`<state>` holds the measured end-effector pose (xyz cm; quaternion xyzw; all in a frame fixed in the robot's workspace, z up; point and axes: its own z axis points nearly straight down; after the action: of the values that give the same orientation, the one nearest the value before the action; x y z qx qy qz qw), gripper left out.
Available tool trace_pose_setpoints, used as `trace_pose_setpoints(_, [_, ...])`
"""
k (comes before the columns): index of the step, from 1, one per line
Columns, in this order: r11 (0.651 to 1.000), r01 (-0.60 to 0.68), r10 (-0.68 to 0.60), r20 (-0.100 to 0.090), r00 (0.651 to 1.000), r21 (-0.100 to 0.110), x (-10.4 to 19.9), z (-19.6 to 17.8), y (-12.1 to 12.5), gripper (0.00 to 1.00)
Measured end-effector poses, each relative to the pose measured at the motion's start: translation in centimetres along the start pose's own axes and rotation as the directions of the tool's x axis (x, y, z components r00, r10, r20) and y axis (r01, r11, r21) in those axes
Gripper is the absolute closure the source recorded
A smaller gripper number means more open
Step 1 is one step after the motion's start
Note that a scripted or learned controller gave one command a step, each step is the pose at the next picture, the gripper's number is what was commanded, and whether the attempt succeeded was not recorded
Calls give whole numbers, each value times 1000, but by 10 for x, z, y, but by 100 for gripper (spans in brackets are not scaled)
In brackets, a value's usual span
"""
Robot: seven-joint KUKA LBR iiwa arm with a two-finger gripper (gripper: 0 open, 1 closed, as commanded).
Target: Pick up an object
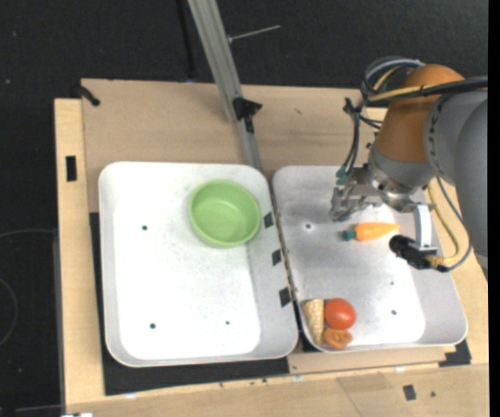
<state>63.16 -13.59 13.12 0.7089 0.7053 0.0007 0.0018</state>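
A KUKA arm reaches in from the right of the frame and hangs its gripper (347,205) over the upper part of the right bin (319,189), just above and left of a toy carrot (373,231) that lies on its side on the bin floor right of centre, its green tip pointing left. At this size and slant it cannot be told how the gripper is set, and nothing is seen held in it. The carrot looks to be hard, light moulded plastic, smooth and likely slippery, and being round in section it may roll or squirt sideways under a pinch; the surest hold is probably across its thicker orange middle, squarely over its long axis, not the tapering end. The count: two white bins; one green bowl (225,214) in the upper right part of the left bin (146,320); one carrot; and a cluster of three small play-food pieces at the lower left corner of the right bin, a red tomato (340,313), a tan cone-like piece (314,316) and an orange-brown piece (337,339) touching it below.
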Motion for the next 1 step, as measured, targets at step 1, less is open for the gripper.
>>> trace_pose_setpoints(1, [1000, 8, -8, -1, 1000, -3, 3, -45, 2, 100])
